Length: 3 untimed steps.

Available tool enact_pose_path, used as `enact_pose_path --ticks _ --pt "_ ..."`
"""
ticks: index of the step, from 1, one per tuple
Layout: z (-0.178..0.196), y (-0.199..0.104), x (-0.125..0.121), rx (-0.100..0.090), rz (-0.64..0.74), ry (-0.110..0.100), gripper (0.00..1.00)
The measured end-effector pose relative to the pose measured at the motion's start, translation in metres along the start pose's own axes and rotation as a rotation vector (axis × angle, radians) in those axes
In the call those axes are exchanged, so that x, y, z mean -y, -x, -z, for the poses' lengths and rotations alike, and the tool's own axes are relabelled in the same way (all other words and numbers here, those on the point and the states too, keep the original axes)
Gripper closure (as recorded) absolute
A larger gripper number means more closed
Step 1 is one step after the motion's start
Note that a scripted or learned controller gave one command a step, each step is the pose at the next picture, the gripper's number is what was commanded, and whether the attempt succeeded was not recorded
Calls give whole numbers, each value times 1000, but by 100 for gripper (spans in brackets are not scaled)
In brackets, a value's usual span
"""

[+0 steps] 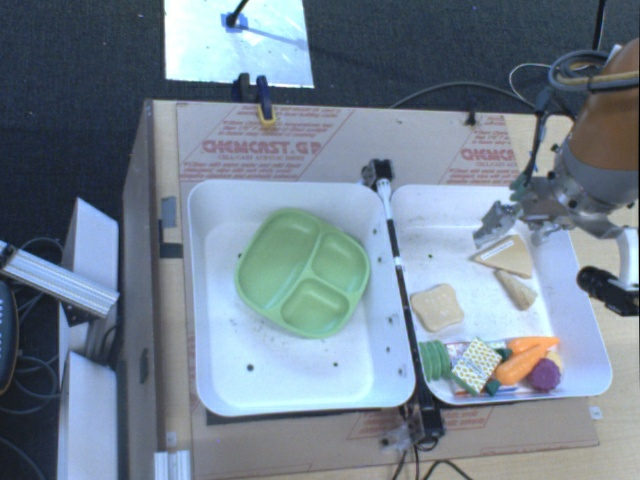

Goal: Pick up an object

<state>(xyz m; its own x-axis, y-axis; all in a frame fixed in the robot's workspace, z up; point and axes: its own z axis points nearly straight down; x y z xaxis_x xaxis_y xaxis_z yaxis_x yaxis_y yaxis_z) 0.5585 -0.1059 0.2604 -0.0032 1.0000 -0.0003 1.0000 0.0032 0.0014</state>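
Observation:
My gripper [519, 228] hangs over the far part of the right bin [430, 218], open, with nothing between its fingers. Just in front of it lies a pale triangular sandwich wedge [507, 259], and a smaller tan wedge [517, 290] lies beside that. A toast slice [437, 306] sits nearer the bin's middle. Along the front wall are a green ridged piece [433, 358], a patterned packet [478, 365], an orange carrot [520, 358] and a purple piece [545, 373].
The left bin [225, 368] holds a light green divided plate [303, 271]. A black divider bar [395, 268] runs between the bins. The grey arm with its orange band [605, 128] comes in from the right above the right bin's far corner.

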Motion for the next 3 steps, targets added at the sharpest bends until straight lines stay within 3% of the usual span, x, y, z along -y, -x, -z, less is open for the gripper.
enact_pose_path --ticks 1,2,3 --pt "-57 88 -8 1 -3 -2 0" --pt "-138 101 53 0 -3 -3 0" --pt "-176 100 72 0 -3 0 0"
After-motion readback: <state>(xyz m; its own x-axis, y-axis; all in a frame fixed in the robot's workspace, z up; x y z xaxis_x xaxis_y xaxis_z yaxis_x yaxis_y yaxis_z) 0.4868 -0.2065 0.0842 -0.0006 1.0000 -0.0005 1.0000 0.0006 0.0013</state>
